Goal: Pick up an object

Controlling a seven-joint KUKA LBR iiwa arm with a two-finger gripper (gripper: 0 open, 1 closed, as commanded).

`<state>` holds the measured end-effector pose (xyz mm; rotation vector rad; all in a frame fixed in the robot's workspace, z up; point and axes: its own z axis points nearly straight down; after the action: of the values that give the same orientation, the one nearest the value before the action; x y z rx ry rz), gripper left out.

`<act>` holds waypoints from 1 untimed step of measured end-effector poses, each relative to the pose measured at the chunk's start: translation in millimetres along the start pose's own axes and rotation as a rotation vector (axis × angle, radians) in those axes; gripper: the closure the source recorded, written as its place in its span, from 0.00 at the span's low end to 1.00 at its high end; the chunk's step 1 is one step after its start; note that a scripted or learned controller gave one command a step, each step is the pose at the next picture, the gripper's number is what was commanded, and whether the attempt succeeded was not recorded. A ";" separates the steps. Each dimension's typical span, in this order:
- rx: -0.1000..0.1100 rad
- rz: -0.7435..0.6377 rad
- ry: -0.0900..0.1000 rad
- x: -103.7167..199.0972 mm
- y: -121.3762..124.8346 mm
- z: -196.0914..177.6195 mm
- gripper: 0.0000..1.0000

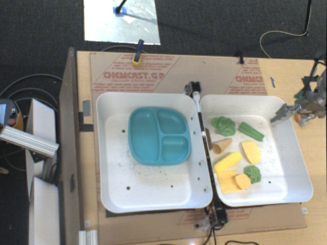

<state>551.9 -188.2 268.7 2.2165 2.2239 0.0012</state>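
Right bin (pixel 286 152): toy food, small moulded pieces, judged light, stiff and rather slick. Contents: green leafy piece (pixel 224 125); long green pod (pixel 251 131); cone (pixel 221 146); yellow slice (pixel 250 152); corn cob (pixel 227 161); broccoli (pixel 252 174); orange pieces (pixel 236 181).

Left bin (pixel 115 188): teal divided plate (pixel 159 136).

Gripper (pixel 281 113): at the right bin's far right rim, above the wall, holding nothing; whether spread or pressed together cannot be told.

Suggested hold: the pod, lying apart, across its narrow width.
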 end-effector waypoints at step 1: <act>0.014 -0.003 0.006 40.8 -16.4 136.3 0.00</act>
<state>535.5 -147.5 132.4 2.2238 2.2370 -0.0075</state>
